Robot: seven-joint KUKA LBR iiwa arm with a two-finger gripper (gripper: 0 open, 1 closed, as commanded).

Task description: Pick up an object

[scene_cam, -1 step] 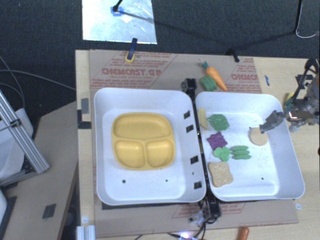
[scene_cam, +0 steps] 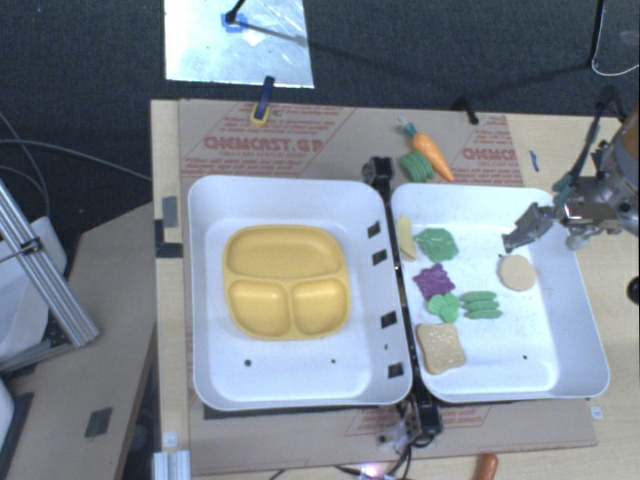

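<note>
My gripper [scene_cam: 524, 234] hangs over the right bin [scene_cam: 560, 368], near its upper right part, with nothing visibly held. A round tan cookie [scene_cam: 517, 272] lies just below it. Further left in that bin lie a green lettuce leaf [scene_cam: 436, 243], a purple grape bunch [scene_cam: 433, 280], green pea pods [scene_cam: 482, 304], a small green vegetable [scene_cam: 444, 309], a slice of toast [scene_cam: 441, 347] and a pale yellow piece [scene_cam: 404, 238] by the left wall.
The left bin [scene_cam: 215, 218] holds a yellow divided plate [scene_cam: 287, 279]. A toy carrot [scene_cam: 432, 152] and a green piece [scene_cam: 415, 167] lie on the cardboard behind the right bin. A metal frame [scene_cam: 40, 268] stands at the far left.
</note>
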